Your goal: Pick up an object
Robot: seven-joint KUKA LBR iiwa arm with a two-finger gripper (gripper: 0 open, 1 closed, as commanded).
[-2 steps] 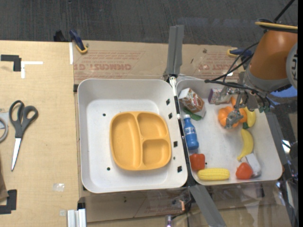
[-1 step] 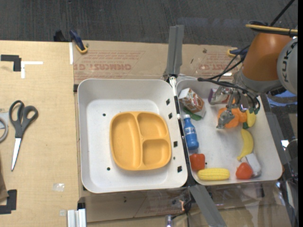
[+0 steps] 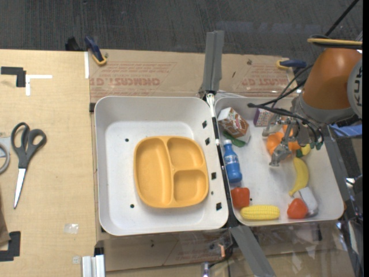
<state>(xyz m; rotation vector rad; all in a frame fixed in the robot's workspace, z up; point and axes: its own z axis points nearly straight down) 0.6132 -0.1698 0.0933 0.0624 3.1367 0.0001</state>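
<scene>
A yellow tray with three compartments lies in the middle of the left bin. On the table, at 9 o'clock from this bin and well apart from it, lie scissors with grey handles, the blades pointing to 6 o'clock. Brown cardboard with red print lies at 12 o'clock of the bins, with a blue clamp on its left corner.
</scene>
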